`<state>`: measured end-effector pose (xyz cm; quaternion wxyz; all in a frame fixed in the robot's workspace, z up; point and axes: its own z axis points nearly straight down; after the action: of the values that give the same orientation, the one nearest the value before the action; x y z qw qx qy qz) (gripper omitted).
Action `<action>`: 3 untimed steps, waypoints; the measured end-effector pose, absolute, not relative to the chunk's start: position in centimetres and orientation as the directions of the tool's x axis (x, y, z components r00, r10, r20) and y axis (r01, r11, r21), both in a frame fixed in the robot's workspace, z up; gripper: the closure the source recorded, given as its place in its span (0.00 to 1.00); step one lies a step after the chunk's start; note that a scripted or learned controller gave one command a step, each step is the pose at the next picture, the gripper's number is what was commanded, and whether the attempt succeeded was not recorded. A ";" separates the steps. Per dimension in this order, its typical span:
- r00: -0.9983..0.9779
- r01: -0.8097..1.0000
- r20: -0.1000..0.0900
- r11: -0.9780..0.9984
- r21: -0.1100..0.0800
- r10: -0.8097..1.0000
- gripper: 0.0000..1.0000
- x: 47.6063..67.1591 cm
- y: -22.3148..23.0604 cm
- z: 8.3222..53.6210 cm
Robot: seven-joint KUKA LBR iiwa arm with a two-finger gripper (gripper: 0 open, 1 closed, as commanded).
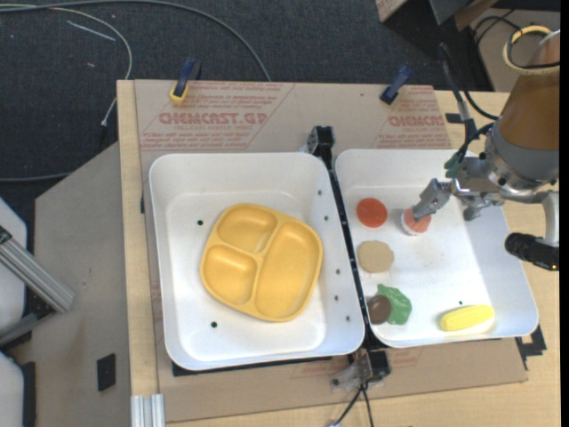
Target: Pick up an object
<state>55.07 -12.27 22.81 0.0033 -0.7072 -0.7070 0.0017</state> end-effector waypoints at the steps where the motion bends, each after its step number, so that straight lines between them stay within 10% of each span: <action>1: 0.000 1.000 0.002 0.000 -0.007 1.000 0.00 55.6 -12.2 18.4; 2: 0.000 1.000 0.003 0.000 -0.007 1.000 0.00 56.0 -11.9 14.0; 3: 0.000 1.000 0.002 0.000 0.000 1.000 1.00 56.1 -12.0 15.4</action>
<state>56.15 -11.96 15.41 0.0006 -0.7072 -0.7070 -0.0006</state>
